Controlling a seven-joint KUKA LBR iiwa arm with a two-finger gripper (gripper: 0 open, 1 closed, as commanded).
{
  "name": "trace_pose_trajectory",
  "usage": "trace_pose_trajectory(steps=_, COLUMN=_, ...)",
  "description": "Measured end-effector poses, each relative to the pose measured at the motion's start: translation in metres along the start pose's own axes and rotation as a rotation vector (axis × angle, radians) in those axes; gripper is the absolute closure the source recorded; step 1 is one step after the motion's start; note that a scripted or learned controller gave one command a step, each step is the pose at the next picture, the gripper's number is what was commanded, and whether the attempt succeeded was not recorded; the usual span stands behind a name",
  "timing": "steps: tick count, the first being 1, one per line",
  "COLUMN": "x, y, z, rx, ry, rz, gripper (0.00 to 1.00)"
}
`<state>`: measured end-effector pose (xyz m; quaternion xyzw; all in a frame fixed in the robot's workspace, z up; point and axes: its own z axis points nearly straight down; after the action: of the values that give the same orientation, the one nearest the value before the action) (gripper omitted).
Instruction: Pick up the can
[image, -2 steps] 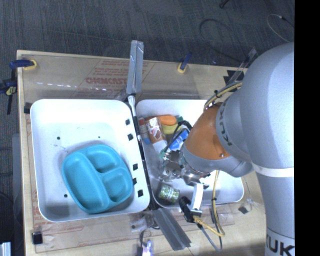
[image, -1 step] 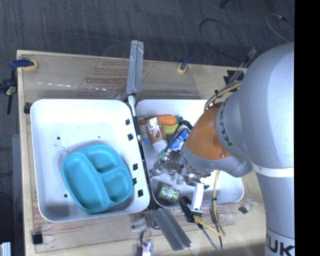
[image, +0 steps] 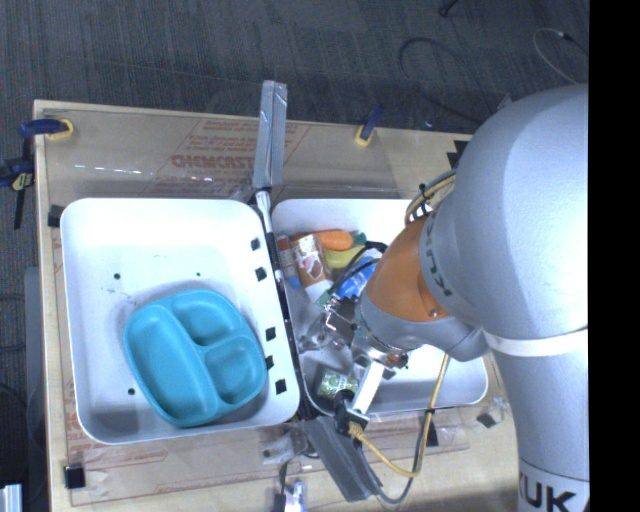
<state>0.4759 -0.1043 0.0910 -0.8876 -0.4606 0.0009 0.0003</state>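
Where can (image: 307, 260) lies in right bin (image: 335, 207), long axis far-to-near, tool (image: 332, 335) just beside, grip state untellable

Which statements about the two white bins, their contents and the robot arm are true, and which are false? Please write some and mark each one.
1. The turquoise divided plastic tray lies in the left white bin. True.
2. The grey arm with the orange band reaches over the left bin. False: it is over the right white bin.
3. The small labelled can lies in the left bin. False: it lies in the right bin, near the wall between the bins.
4. An orange rounded object lies in the right bin, beside the can. True.
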Motion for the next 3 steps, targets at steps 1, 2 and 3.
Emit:
trace_pose_trajectory(steps=1, x=-0.0183, y=0.0132, z=-0.0077, rx=0.002, ry=0.002, rz=-0.037, gripper=0.0)
trace_pose_trajectory(steps=2, x=-0.0175, y=0.0133, z=-0.017, rx=0.002, ry=0.002, rz=-0.044, gripper=1.0)
trace_pose_trajectory(steps=3, x=-0.0174, y=0.0133, z=-0.017, rx=0.003, ry=0.002, rz=-0.044, gripper=0.0)
